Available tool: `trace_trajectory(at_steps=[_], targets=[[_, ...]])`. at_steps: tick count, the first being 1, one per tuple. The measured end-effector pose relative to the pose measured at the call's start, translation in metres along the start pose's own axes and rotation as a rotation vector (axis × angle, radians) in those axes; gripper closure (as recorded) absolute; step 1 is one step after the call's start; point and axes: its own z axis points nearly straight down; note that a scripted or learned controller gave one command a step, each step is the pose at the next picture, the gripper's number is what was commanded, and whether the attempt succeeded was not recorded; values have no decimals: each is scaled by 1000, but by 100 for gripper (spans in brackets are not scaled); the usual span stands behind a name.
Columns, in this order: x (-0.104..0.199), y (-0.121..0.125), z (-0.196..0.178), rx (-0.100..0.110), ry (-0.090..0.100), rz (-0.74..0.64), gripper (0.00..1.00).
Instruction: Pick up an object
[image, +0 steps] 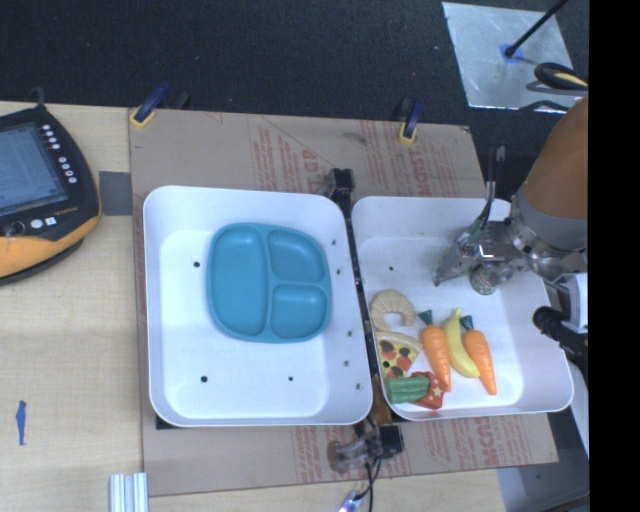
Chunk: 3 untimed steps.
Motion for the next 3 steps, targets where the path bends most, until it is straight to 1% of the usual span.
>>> trace_trajectory(at_steps=[1, 2, 3], targets=[[-13, -71, 87, -10, -3, -2, 0], [-14, -71, 77, -10, -5, -7, 100], [-14, -72, 78, -7, -4, -7, 0]])
